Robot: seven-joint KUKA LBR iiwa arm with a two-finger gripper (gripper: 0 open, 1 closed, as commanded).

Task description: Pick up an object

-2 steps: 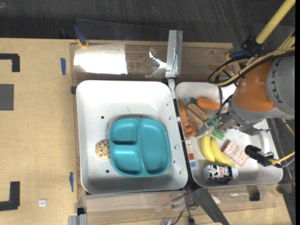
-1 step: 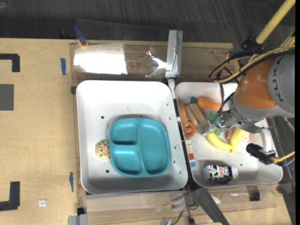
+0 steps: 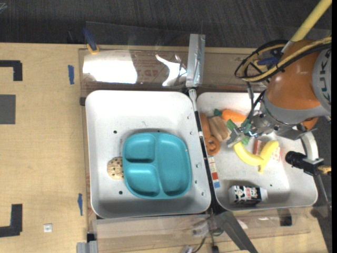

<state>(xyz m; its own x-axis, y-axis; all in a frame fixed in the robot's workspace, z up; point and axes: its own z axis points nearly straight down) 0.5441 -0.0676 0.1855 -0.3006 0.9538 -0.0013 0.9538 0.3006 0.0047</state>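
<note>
Nearest and highest, arm [image 3: 292, 83], grey with orange band, reaching in from the right over the right bin [image 3: 284, 183]. Below the band, gripper [image 3: 246, 133], low over the bin's upper middle, among a cluster of toy foods; open or closed, cannot tell, since wrist and cables hide the tip. Just below and right of it, banana [image 3: 255, 154], yellow, lying flat on the bin floor near the centre, bent like a shallow U: one end up-left beside the gripper, belly toward the bin's near edge, other end turned up-right; long axis running roughly left to right, slightly tilted down to the right. Touching the gripper or merely beside it, cannot tell. Left of the gripper, brown block [image 3: 218, 128], long axis slanting from upper left to lower right. Above that, carrot [image 3: 235, 115], orange, lying roughly left-right, green end toward the left. By the bin's left wall, an orange piece [image 3: 210, 144], shape unclear. Toward the near wall, well apart from the banana, cow-print carton [image 3: 246, 194] on its side, long axis left-right. Over in the left bin [image 3: 137, 109], teal divided plate [image 3: 156, 165], three compartments, sitting near the middle. Against the plate's left edge, cookie [image 3: 115, 167], partly tucked under the rim.
</note>
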